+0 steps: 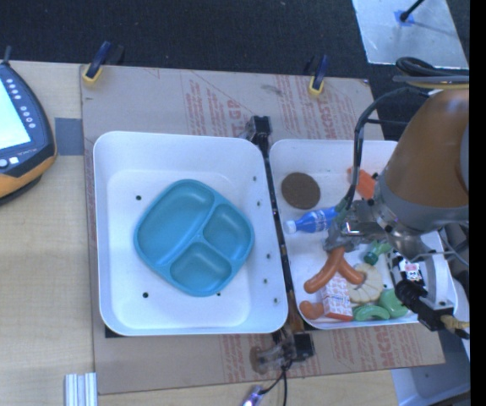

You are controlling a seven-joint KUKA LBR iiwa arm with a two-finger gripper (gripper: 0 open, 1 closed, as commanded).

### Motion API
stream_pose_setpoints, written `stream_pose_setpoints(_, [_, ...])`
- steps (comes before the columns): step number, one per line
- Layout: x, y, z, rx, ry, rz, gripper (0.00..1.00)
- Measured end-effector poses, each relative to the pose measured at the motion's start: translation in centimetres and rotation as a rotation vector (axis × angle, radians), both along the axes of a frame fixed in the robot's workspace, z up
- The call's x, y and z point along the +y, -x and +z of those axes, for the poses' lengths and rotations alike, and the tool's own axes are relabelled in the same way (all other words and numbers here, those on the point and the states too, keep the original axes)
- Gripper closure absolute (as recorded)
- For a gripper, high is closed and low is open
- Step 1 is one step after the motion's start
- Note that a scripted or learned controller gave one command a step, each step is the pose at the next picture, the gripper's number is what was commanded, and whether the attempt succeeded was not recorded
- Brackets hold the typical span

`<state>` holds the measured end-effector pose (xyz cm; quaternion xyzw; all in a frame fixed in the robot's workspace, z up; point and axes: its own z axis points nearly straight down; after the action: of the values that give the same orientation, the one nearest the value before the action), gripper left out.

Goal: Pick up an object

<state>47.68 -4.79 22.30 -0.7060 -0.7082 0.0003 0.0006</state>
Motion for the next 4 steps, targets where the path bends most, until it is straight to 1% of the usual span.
stream_pose_setpoints(1, [-1.6,0.1,-3.2,0.003,0.001,0.002,1.00])
stream_pose_setpoints(2, [2.2,-1.8,0.8,0.003,-0.001,0.001,1.00])
stream_pose_setpoints(3, [-1.3,0.1,0.5,0.003,0.000,0.000,1.00])
stream_pose_setpoints(4, [-2.4,-2.7,-3.2,0.005,0.000,0.002,1.00])
